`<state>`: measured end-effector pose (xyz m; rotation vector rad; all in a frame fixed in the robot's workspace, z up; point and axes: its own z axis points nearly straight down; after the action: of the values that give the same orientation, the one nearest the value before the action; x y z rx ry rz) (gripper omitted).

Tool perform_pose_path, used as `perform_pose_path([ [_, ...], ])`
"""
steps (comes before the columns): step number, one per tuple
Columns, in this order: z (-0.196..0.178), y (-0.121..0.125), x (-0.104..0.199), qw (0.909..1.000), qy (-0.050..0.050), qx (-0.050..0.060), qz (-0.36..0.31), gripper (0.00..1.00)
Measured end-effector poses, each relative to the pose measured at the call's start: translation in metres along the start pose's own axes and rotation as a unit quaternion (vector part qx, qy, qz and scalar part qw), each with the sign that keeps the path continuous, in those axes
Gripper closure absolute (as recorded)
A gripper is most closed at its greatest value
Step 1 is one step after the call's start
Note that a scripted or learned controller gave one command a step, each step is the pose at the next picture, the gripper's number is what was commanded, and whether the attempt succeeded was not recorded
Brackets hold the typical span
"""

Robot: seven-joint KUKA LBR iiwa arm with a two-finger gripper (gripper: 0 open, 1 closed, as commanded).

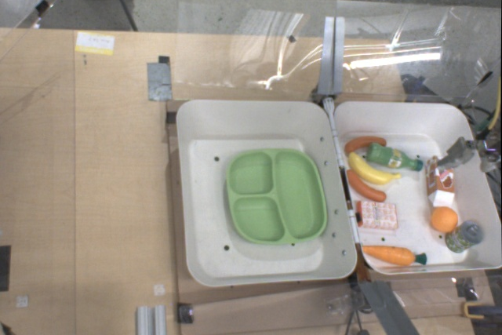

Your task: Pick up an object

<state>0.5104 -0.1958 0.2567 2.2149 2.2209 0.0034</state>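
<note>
Orange carrot (388, 254) sits nearest us in the right bin (408, 125), orange (444, 219) and banana (371, 169) farther back. We're still pre-grasp: tool (457, 153) near the carton (441, 182), grip state unclear. Next: drop onto one item.

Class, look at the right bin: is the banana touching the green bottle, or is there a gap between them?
Touching. The camera view shows the green bottle lying across the upper end of the banana, overlapping it with no white bin floor between them.

One fixed camera looks down at a slant (from well above) on both white bins (196, 169).
</note>
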Motion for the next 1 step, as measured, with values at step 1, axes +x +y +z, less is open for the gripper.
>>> perform_pose_path([
  [1,0.1425,-0.0512,-0.0035,0.9997,0.001,0.002,-0.023,0.0],
])
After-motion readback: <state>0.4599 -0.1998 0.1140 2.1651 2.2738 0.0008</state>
